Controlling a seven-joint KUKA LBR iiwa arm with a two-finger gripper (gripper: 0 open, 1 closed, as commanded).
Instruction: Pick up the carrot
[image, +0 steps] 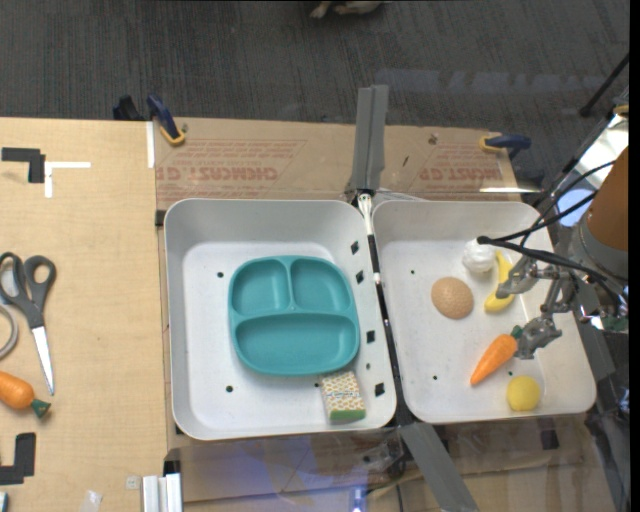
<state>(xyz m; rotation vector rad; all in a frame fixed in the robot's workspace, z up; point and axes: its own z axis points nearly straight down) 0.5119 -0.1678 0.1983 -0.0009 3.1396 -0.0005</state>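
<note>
The orange carrot (493, 360) with a green top lies tilted in the right bin (430, 395), near its front right. My gripper (522, 310) hangs just above and to the right of the carrot's green end. It is open, one fingertip (533, 336) close to the carrot top and the other by a yellow banana (497, 290). Nothing is held between the fingers.
The right bin also holds a brown egg (452, 297), a white object (479, 257) and a yellow lemon (523, 393). A teal divided plate (293, 314) and a sponge (344, 397) sit in the left bin. Scissors (30, 300) and a second carrot (15, 392) lie on the bench at far left.
</note>
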